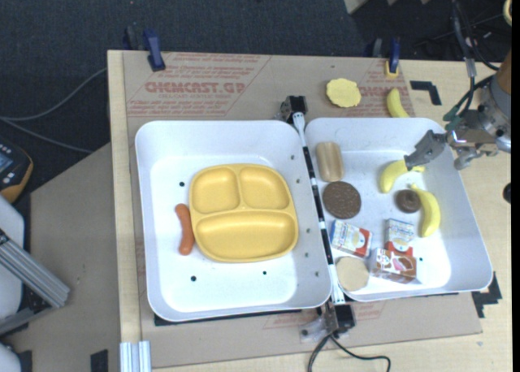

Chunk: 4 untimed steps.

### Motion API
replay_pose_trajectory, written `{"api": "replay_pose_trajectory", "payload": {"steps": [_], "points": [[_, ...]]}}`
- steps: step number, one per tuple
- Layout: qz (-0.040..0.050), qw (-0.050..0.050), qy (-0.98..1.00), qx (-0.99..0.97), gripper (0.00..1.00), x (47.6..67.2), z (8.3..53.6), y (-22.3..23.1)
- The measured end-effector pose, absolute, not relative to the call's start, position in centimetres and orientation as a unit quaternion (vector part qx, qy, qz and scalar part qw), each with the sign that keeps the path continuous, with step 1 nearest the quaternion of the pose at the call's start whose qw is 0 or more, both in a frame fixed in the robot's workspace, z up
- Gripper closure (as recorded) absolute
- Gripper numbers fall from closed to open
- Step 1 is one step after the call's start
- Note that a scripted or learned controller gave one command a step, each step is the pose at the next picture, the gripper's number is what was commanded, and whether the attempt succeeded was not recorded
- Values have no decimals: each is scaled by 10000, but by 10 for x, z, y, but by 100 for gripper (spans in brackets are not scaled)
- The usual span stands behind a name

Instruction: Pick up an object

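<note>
My gripper hangs over the right bin's far right side, open, with nothing between its fingers. One finger points down-left toward a yellow banana lying just beyond its tip. Close by lie a small brown round piece and a second banana. Further left in this bin are a tan bun and a brown patty. At the near side lie three small food packets and a pale disc.
The left bin holds a yellow divided plate and an orange sausage beside it. On the cardboard behind the bins lie a yellow disc and a small banana. Cables hang near the arm at right.
</note>
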State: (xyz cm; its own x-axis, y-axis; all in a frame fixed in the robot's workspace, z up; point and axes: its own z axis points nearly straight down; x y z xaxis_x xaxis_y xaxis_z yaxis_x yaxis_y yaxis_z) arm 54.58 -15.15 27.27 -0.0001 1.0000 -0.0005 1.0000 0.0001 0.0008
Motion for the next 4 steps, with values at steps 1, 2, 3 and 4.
{"api": "replay_pose_trajectory", "payload": {"steps": [1,2,3,4], "points": [[-31,-35,7053,7089,0,564,151,-213],[9,108,7068,7073,0,553,89,-203],[55,131,7071,7069,100,557,105,-202],[63,92,7080,7061,0,557,104,-199]]}}
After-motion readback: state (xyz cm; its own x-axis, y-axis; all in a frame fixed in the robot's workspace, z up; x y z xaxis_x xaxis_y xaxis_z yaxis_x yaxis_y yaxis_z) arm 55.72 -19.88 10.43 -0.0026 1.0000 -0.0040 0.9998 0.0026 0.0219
